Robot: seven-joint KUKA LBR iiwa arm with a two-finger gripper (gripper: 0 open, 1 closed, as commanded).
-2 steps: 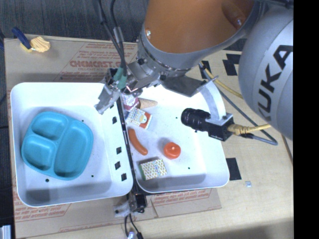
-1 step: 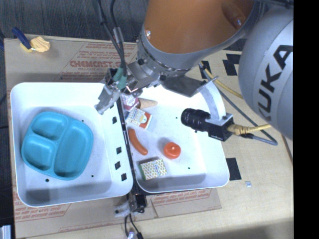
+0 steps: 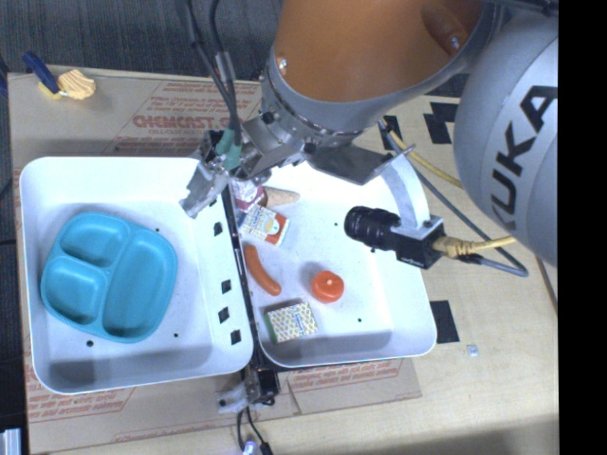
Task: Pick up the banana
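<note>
My gripper (image 3: 207, 190) hangs low over the divider between the two white bins, at the upper left corner of the right bin (image 3: 408, 301). The arm's wide orange and grey wrist (image 3: 370, 36) covers the back of that bin. Right beside the gripper lie a small red and white carton (image 3: 263, 223) and a pale cone-shaped piece (image 3: 283, 197). I see nothing yellow and banana-shaped in the bins; the arm hides part of the right bin's far side.
The right bin also holds an orange sausage (image 3: 263, 269), a round orange piece (image 3: 327, 286) and a small patterned box (image 3: 291, 320). A blue divided tray (image 3: 109, 275) lies in the left bin (image 3: 38, 188). A black cylinder (image 3: 379, 227) on a bracket hangs from the arm. A yellow item (image 3: 76, 85) rests outside, far left.
</note>
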